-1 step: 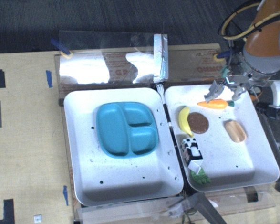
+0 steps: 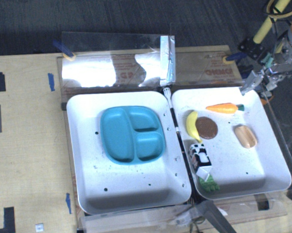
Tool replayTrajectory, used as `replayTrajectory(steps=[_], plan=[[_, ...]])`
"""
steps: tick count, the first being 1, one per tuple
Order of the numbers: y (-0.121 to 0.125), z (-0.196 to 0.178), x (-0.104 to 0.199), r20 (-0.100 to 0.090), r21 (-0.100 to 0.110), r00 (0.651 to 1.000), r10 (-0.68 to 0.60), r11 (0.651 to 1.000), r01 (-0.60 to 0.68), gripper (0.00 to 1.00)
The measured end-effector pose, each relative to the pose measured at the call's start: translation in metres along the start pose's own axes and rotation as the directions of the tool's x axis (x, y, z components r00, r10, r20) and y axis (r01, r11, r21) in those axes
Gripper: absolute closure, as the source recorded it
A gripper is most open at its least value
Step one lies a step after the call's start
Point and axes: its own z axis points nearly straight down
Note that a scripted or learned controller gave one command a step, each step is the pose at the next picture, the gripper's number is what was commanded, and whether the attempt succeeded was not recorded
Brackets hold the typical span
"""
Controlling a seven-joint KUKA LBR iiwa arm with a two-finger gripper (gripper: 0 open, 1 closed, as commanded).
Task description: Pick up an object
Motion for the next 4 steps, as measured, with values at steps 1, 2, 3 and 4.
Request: replayTrajectory(steps=[1, 2, 3, 4], plan=[[0.019, 0.180, -0.010, -0.013, 0.019, 0.993, -0.114, 0.993, 0.115, 0.00], [0.026, 0.174, -0.045, -0.003, 0.001, 0.925, -0.381, 0.925, 0.381, 0.00], [0.051, 0.198, 0.020, -0.010, 0.020, 0.899, -0.438, 0.899, 0.438, 0.00], [0.056, 0.200, 0.033, -0.006, 0.007, 0.989, -0.148, 0.989, 0.148, 0.00]])
